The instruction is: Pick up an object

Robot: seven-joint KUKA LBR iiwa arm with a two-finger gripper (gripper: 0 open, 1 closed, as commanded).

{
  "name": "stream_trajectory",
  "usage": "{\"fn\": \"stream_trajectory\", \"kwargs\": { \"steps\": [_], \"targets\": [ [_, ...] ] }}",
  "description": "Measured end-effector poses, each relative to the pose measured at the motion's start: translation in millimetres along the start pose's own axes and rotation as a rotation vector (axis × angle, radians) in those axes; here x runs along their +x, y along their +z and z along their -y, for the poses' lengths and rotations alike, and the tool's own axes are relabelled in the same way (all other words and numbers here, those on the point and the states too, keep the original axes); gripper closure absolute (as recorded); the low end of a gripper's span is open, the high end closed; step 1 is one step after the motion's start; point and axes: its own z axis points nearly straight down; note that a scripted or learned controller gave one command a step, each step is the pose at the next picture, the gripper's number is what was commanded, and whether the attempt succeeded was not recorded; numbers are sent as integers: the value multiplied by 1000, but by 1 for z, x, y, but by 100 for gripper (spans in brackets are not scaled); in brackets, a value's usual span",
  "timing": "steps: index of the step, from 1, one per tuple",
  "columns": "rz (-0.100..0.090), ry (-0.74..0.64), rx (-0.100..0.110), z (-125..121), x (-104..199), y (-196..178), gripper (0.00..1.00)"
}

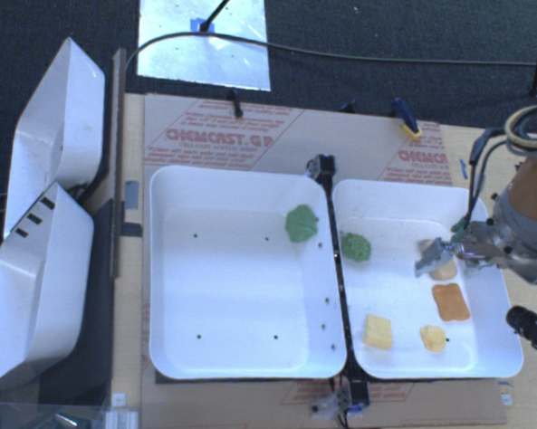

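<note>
Arm: the grey arm [535, 194] with its orange band comes in from the right edge and bends down over the right bin.
Claw: the claw [434, 258] hangs low over the upper right part of the right bin [406, 195]; its grey fingers [426, 261] look slightly spread, though the view is too small to be sure, and nothing shows between them.
Nearest object: a small pale tan piece [444, 271] lies just beside and below the fingertips, on the bin floor, perhaps touching them.
Orange piece: a flat orange-brown slab [451, 302] lies just below the tan piece, near the bin's right wall.
Yellow pieces: a yellow block [378, 332] sits low in the middle of the right bin; a smaller yellow lump [433, 338] lies to its right, apart from it.
Green pieces: one green clump [355, 247] rests in the right bin close to the dividing wall; another green clump [301, 224] sits in the left bin [169, 276], at its upper right corner.
Counter: both bins rest on a brown printed sheet [219, 138] on the counter.
</note>
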Motion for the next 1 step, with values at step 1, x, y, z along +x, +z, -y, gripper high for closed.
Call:
{"fn": "stream_trajectory", "kwargs": {
  "steps": [1],
  "targets": [
    [0,-3,-4,-38,21,-45,0]
  ]
}}
